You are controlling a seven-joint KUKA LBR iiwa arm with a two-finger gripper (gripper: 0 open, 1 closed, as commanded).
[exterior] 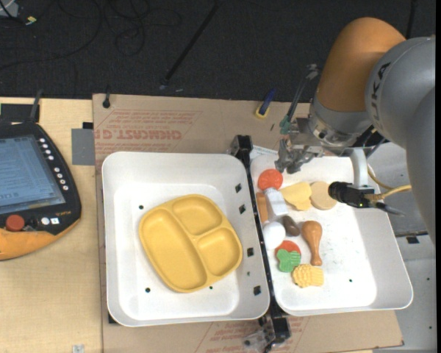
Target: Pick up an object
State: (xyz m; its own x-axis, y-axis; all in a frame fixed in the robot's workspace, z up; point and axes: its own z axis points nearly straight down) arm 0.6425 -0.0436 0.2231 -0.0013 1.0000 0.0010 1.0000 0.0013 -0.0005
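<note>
The two bins, the left bin (125,271) and the right bin (367,271), were plain white. A yellow divided plate (189,241) lay in the left one. In the right bin were a red-orange tomato (270,179), a pale yellow cheese wedge (298,194), a tan round cookie (323,195), a brown drumstick (313,237), a yellow corn cob (307,276), and a green and red piece (287,257). The tabletop (44,293) was light tan, with a brown cardboard sheet (169,127) printed in red letters. The arm (397,87) was grey with an orange band (356,61). The pincer (294,157) was dark grey. The pendant (26,190) was black with an orange base.
</note>
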